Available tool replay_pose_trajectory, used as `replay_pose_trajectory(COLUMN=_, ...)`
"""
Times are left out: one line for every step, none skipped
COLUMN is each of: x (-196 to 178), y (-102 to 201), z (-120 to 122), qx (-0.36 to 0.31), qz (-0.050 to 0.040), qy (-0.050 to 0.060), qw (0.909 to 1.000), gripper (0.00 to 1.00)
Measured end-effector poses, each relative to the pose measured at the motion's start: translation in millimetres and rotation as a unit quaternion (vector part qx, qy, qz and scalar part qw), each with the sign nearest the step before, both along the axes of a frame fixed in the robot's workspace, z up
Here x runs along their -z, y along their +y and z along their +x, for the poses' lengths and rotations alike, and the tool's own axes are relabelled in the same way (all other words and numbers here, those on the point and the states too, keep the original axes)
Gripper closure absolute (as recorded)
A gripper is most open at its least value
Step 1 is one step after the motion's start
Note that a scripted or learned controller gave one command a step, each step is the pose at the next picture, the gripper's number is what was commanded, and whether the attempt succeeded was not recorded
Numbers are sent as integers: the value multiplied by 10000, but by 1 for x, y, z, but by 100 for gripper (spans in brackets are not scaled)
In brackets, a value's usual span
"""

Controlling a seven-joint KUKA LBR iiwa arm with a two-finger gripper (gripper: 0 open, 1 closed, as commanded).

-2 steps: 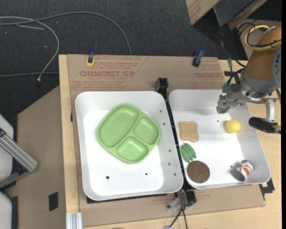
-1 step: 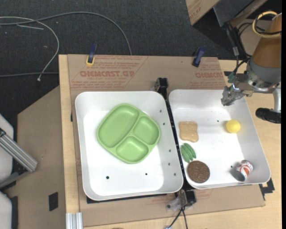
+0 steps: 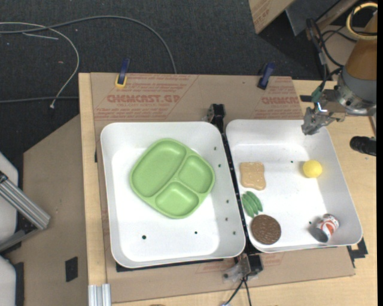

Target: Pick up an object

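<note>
Here, my claw point(image 3: 312, 124) hangs over the right bin's point(image 3: 341, 197) far edge; whether it's clenched, I cannot tell. Nearest: a small, round yellow ball point(image 3: 312, 169).

Two blue clamps point(image 3: 123, 72) on the cardboard sheet point(image 3: 197, 95), grey cable point(image 3: 66, 42) across dark carpet, cardboard box point(image 3: 269, 12) at top

Red print "CHEMCAST GP" legible on brown protective sheet point(image 3: 143, 95) behind left bin. Same red lettering repeats behind right bin, partly readable only. No other legible markings.
</note>
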State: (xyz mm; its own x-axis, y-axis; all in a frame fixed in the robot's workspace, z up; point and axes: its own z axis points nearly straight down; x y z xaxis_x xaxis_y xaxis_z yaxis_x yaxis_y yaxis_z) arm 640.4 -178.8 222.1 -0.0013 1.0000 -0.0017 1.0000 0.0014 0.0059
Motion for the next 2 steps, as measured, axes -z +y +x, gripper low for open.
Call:
replay_pose_trajectory(x=-10, y=46, z=-10, qx=-18, qz=22, qy=36, qw=10000, gripper=100)
replay_pose_trajectory(x=-4, y=100, z=-30, qx=-20, qz=23, qy=48, qw=10000, gripper=100)
